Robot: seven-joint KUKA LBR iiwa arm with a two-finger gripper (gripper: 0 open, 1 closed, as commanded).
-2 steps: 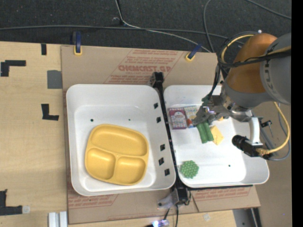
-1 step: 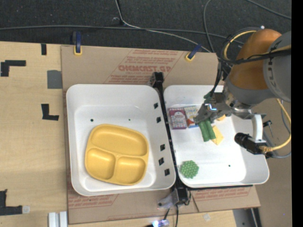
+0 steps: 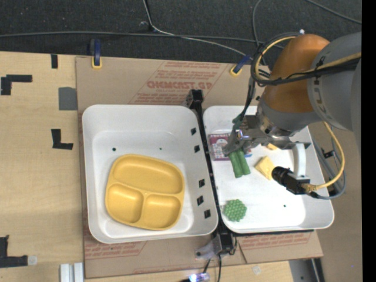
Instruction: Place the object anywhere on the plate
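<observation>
Partly, arm [image 3: 294,93] hides right bin [image 3: 311,216] contents.

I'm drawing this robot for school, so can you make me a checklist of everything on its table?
Surface: two white bins side by side on brown cardboard over a wooden bench.
Job's things: yellow plate with three sections in the left bin; green stick in the right bin.
Clutter: green bumpy ball, yellow wedge, small printed card, all in the right bin.
Grippers: pincer just above the green stick's top end.
Cables: yellow and black loops around the arm; black cable across the dark back.
Surroundings: black tape marks on the bench.
</observation>
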